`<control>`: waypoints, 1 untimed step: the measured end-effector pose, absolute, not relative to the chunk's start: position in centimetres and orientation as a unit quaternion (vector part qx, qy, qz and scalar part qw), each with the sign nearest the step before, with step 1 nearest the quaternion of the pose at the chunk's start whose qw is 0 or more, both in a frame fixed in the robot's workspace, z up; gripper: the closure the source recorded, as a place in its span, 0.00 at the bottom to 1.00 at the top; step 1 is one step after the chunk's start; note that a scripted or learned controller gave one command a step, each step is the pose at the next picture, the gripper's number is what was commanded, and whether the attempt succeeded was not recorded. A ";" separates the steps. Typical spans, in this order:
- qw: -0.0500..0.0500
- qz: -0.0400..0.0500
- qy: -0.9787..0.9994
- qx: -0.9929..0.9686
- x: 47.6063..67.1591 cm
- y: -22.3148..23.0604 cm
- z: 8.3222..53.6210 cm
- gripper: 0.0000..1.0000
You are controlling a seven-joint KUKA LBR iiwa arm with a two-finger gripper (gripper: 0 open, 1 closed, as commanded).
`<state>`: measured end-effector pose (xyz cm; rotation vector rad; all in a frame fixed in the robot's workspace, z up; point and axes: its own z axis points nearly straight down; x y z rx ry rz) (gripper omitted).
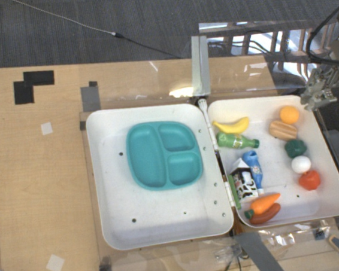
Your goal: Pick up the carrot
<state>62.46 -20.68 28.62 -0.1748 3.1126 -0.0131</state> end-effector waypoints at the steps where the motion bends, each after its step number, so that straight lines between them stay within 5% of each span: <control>1: 0.013 -0.003 0.998 -0.058 62.6 -20.4 29.3 1.00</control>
